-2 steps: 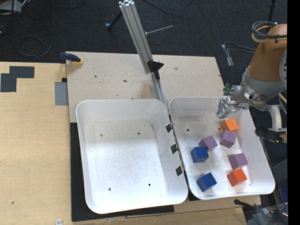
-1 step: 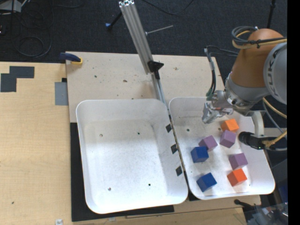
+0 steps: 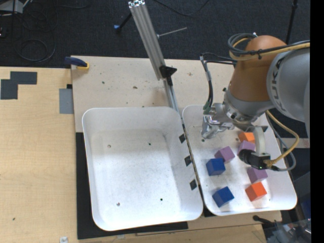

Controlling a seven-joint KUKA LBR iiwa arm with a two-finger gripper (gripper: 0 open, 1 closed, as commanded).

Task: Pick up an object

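Nearest the camera in the right bin [image 3: 283, 204], a blue block [image 3: 223, 196] and an orange-red block [image 3: 256, 191] are sitting well apart from each other, which is making either one an easy target. A second blue block [image 3: 215, 166] is lying a little farther back, just beside a purple block [image 3: 226, 154], so closing on it is likely risking a nudge to its neighbour. More purple and orange blocks are crowding under the wrist. The sound approach is probably centring over a lone block, squaring to its flat sides, and descending straight before closing.

The fingers [image 3: 208, 129] are hovering over the far left part of the right bin, near the divider, with no block directly beneath them. How far apart they are standing cannot be told, and no block is showing between them. Beyond them the arm [image 3: 255, 75] is reaching in from the right, its orange band bending over the bin and the wrist pointing down and left.
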